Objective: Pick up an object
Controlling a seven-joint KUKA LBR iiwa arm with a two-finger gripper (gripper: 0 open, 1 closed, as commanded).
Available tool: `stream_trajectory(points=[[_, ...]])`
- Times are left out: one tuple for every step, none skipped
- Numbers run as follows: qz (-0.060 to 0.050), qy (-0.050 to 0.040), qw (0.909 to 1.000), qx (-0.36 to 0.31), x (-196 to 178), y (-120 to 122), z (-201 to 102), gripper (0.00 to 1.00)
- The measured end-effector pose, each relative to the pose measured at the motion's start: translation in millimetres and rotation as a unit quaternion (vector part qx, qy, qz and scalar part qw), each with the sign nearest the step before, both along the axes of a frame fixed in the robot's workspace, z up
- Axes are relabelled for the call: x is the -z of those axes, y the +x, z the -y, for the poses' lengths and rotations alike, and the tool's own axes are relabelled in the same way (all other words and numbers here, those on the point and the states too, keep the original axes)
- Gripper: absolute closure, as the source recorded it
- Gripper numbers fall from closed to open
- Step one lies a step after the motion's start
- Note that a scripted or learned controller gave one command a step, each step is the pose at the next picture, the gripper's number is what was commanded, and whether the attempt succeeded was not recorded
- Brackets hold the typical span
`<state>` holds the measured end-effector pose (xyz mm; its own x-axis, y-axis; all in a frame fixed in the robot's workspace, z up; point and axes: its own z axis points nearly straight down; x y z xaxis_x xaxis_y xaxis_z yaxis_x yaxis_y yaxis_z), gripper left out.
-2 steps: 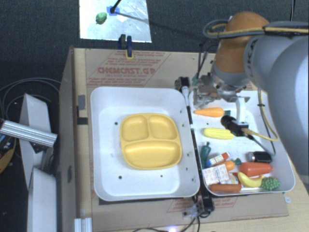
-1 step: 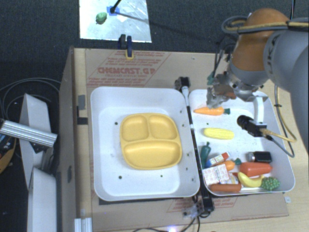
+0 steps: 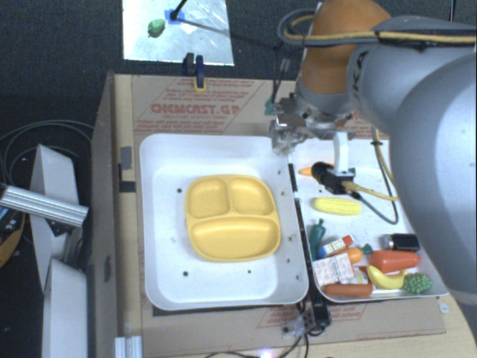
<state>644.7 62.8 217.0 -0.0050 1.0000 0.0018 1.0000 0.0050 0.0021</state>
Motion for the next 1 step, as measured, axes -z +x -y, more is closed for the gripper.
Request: stream_trajectory(points=[[-0.001, -0.0005, 1.0, 0.0, 33.1, 11.0, -47.9, 1.0]])
